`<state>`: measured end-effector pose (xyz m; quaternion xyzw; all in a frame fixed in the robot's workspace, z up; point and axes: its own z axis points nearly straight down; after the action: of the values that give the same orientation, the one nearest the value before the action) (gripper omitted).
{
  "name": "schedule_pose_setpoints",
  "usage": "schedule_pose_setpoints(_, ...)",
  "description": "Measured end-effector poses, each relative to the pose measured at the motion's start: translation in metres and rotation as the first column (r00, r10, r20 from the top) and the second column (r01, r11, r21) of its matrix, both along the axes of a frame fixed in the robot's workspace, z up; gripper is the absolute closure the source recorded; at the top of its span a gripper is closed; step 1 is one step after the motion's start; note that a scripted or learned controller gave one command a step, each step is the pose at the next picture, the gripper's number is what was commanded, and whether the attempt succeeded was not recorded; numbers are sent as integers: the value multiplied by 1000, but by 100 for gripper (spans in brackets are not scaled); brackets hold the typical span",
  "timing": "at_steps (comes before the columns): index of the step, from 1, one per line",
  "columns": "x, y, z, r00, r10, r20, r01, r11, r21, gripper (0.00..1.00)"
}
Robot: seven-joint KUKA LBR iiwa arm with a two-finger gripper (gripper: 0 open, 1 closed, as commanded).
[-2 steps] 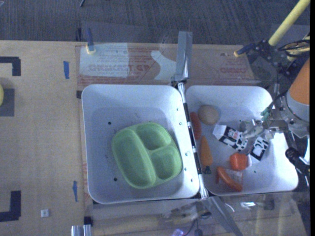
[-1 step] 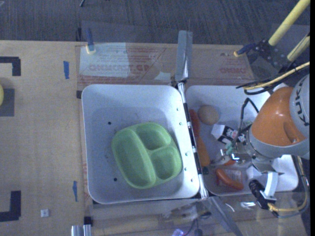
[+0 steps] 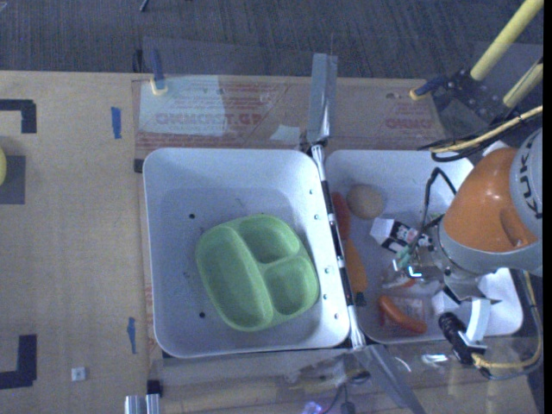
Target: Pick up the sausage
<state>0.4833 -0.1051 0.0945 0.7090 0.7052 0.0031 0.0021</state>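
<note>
The sausage (image 3: 402, 313) lay near the front of the right bin (image 3: 509, 317), with the gripper (image 3: 412, 270) just above it. How the gripper stood I could not tell. It seemed the approach step; next it needs a straight descent onto the sausage.

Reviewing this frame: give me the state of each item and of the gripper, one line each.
Sausage: lying in the right bin, near its front wall, not lifted.
Carrot: lying along the right bin's left wall.
Potato: resting near the carrot's top.
Green tray: flat in the left bin.
Gripper: above the sausage.
</note>
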Motion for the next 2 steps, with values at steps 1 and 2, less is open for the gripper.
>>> schedule_pose_setpoints(1,47,95,87,998,-70,-12,70,998,-2,100)
schedule_pose_setpoints(2,105,176,153,999,45,-10,-45,999,-3,100)
